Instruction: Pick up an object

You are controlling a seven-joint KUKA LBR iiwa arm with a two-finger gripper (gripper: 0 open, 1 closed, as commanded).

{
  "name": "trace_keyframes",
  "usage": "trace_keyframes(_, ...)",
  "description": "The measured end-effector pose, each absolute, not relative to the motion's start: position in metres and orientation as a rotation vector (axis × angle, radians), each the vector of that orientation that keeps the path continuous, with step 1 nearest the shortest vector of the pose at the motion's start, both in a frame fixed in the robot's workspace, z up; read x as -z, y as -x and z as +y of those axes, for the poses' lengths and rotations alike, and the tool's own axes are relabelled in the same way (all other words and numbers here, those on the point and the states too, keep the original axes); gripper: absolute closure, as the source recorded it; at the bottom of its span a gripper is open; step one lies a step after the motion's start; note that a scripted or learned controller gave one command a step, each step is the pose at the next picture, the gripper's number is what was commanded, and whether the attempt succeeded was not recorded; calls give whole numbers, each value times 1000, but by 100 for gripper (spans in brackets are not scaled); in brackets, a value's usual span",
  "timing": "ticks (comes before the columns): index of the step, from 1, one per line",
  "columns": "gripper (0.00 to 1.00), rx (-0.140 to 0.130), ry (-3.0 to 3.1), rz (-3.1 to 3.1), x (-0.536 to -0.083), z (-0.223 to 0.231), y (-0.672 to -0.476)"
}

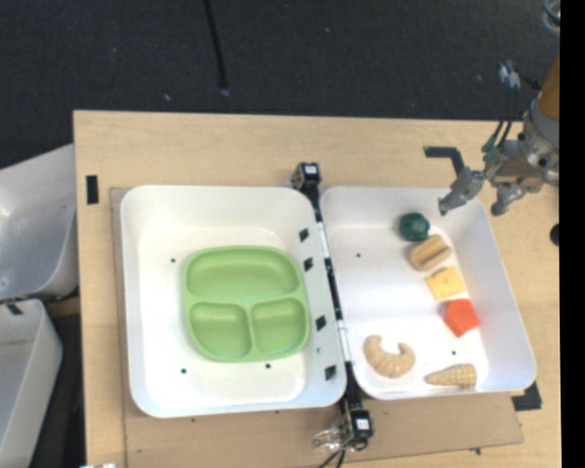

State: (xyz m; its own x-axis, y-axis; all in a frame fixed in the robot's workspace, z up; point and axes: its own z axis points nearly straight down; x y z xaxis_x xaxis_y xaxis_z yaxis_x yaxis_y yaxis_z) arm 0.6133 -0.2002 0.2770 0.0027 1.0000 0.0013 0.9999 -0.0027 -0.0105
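1. The worktop [205, 144] is pale wood, set against a dark floor, with white containers off its left edge.
2. Two shallow white bins sit side by side on it: the left bin [156, 232] holds a green divided tray [246, 302], and the right bin [370, 291] holds the small toy foods.
3. Along the right bin's right side lie a dark green round piece [414, 226], a tan bread roll [430, 253], a yellow block [447, 283] and an orange block [460, 317]; a croissant [389, 357] and a cone-shaped pastry [451, 375] lie near its front edge.
4. The pincer [476, 192] hangs over the right bin's far right corner, its fingers spread with nothing between them.
5. The dark green round piece lies nearest, just below and left of the fingertips, apart from them.
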Motion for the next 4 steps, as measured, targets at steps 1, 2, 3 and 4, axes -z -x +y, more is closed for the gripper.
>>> trace_keyframes(1, 0, 1, 2222, -2222, -284, -200, -615)
trace_keyframes(2, 0, -6, 2221, -2220, -225, -205, -608)
trace_keyframes(3, 0, -6, 2221, -2219, -162, -206, -610)
trace_keyframes(4, 0, -5, 2223, -2218, -99, -206, -608)
